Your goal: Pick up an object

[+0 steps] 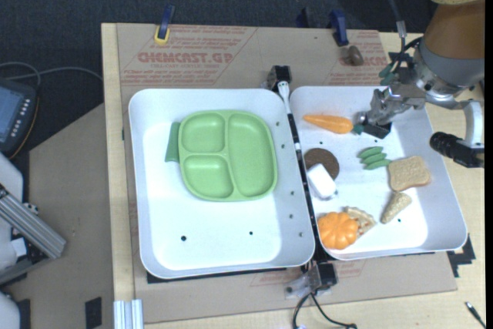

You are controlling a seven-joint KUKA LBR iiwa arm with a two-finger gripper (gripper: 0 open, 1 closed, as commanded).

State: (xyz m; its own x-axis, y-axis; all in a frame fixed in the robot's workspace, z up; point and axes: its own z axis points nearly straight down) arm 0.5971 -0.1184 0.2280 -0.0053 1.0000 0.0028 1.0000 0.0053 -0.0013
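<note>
My gripper [375,121] hangs low over the back of the right bin [443,231], its tips right beside the green top of a toy carrot [327,122] that lies on the bin floor. Further forward lie a green pea pod [372,157], a slice of toast [408,172], a tan wedge of bread [396,206], a brown and white round piece [320,170] and an orange pumpkin [338,229]. I see nothing between the fingers.
The left bin [146,204] holds a green divided plate [228,154]. Blue and yellow clamps [163,26] pin the cardboard base at the back. The arm's grey and orange body [454,19] rises at the right.
</note>
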